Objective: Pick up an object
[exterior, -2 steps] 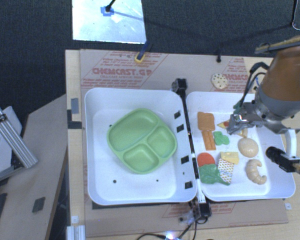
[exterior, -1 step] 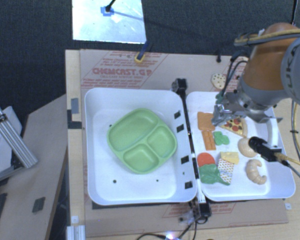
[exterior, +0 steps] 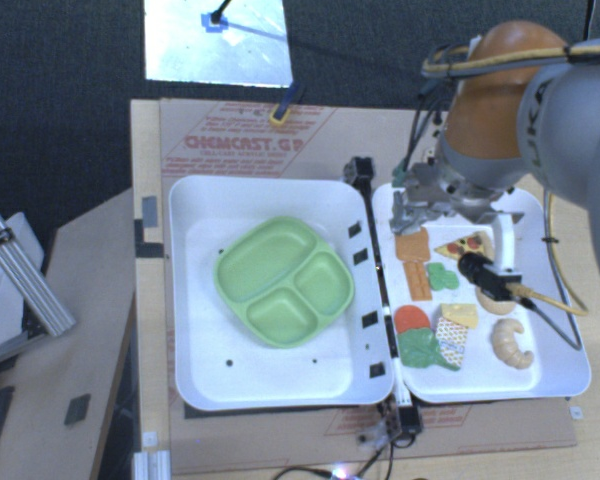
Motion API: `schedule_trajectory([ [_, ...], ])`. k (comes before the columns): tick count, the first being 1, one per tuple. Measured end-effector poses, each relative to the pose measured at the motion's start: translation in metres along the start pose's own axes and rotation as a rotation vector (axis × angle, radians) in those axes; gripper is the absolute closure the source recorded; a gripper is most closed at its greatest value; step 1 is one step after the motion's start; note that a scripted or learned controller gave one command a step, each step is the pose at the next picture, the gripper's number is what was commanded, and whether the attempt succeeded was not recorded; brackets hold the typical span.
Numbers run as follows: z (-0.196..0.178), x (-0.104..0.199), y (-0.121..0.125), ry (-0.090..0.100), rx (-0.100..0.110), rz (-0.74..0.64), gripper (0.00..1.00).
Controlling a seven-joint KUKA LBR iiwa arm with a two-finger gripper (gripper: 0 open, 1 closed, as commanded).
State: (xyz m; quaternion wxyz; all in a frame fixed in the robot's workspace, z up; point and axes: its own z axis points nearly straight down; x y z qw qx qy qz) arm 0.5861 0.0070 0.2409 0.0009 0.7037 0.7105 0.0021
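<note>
White bins are sitting side by side on the table, over a cardboard sheet with red lettering. The left bin is holding a green divided plate, which is lying flat near its middle. The right bin is holding a set of small toy food pieces, any of which fits the task.

The arm is reaching in from the right, with its orange band over the far end of the right bin. The end effector is hanging over the far left corner of that bin, just beyond a tan flat square. Whether it is wide or narrow cannot be told.

An orange strip is lying on the near side of the square, close against it. A pizza slice is lying to the right of the square, and a green leafy piece is lying beside the strip. Toward the near end, a red slice is resting against a green lettuce piece. A yellow wedge and a patterned piece are lying just to their right. A croissant is lying further right, apart from them.
</note>
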Motion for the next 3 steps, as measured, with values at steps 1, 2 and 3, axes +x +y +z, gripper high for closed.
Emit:
schedule_trajectory([
  [1,0.007,0.053,0.006,0.000,0.002,0.001,1.00],
  [2,0.026,0.077,0.030,-0.002,0.001,0.004,1.00],
  [3,0.024,0.074,0.026,-0.002,0.004,0.008,1.00],
])
